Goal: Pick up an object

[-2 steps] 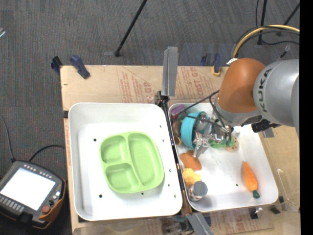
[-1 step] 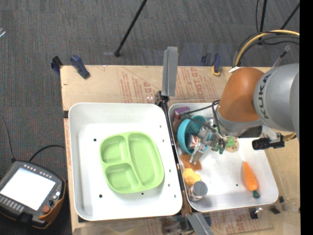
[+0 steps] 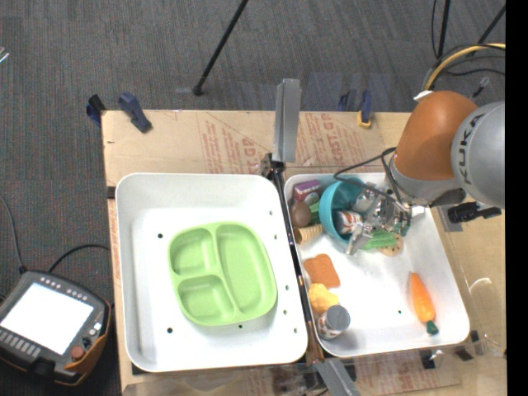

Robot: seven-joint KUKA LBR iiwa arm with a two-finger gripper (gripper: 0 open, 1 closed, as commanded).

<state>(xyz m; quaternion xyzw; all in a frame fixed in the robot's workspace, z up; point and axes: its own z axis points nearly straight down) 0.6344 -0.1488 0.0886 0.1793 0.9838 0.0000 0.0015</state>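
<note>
The claw sits low in the right bin, crowded against a teal bowl and some green thing. Too cluttered there, can't tell if it's gripping anything. Carrot lies near that bin's right edge; green divided plate in the left bin.

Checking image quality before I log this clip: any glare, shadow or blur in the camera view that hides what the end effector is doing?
Camera view: lighting is even and soft, with weak shadows; the white right bin is bright but not blown out; the green plate and carrot are sharp; the end effector sits in clutter by the teal bowl, too small and dense to read.
</note>
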